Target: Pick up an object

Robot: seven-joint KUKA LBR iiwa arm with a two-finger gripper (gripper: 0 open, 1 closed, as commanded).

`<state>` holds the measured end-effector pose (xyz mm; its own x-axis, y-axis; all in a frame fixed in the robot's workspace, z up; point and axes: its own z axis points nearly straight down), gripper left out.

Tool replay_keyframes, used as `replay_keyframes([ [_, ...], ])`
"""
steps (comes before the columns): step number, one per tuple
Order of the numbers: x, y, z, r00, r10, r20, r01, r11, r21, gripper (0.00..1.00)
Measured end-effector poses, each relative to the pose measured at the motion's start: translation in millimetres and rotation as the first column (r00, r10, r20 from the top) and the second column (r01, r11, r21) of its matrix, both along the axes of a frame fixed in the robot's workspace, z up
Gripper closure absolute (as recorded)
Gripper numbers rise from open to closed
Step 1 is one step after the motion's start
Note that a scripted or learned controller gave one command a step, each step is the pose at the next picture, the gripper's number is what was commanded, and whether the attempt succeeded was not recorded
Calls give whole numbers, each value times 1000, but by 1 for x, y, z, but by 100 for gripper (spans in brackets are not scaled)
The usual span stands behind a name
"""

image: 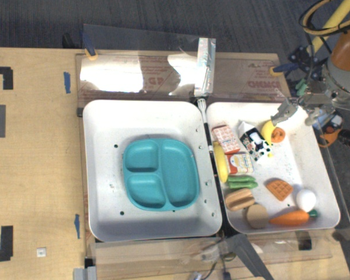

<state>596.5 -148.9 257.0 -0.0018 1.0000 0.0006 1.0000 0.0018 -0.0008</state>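
The right bin holds several toy foods. Among them are a yellow banana, two red-and-white cartons, a black-and-white cow figure, an orange fruit, a green pod, a bun, a waffle, a white egg and a carrot. My gripper hangs over the bin's far right corner, just right of the orange fruit. Its fingers are spread and open, with nothing between them.
The left bin holds a teal divided plate. A clear plastic panel stands behind the bins. Yellow cables loop at the top right beside the arm.
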Motion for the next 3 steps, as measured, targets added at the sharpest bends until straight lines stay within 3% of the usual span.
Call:
replay_keyframes([
  [1, 26, 46, -115, 999, -45, -10, 45, 999, 1, 0],
  [2, 40, 28, -167, 997, -80, 11, 80, 997, -2, 0],
  [3, 39, 30, -159, 997, -78, 7, 78, 997, -1, 100],
])
